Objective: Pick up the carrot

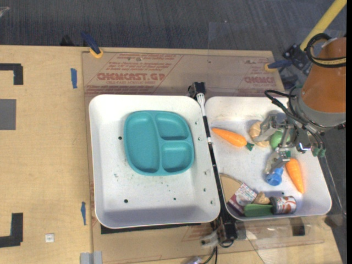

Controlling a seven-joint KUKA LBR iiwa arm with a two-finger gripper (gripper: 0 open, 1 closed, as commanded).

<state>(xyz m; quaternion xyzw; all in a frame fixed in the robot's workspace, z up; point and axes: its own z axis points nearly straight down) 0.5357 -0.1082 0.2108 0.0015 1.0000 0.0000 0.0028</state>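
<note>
Clutter and metal parts crowd the spot where the gripper (279, 145) hangs over the right bin (322, 202). From above, its linkages blend with cables and with the small objects under it, so whether it is open or closed cannot be told, and nothing can be seen held in it. The arm (325, 87), grey with a wide orange band, comes in from the right and is cut off at the picture's edge. It covers the bin's far right corner.

The carrot (230, 138) is a short, smooth, bright orange toy that tapers to a point, with a small dark green stub at its thick end. It lies flat on the white floor of the right bin, to the left of the gripper and apart from it. Its tip points towards the divider between the bins and its green end faces the gripper. A second carrot (295, 174), the same orange, lies just below and right of the gripper with its point towards the near rim.

A pale beige lump (254, 130) sits at the gripper's left side, between it and the first carrot. A light green piece (275, 139) lies directly under the metalwork and is partly hidden, so its shape is unclear. A small blue object (274, 175) sits just below the gripper, beside the second carrot. Further below, along the near wall, lie a crumpled packet (242, 194), a dark green item (257, 208) and a red and white can (284, 204).

Well to the left of the gripper, the left bin (110, 197) holds a teal divided plate (159, 142).
</note>
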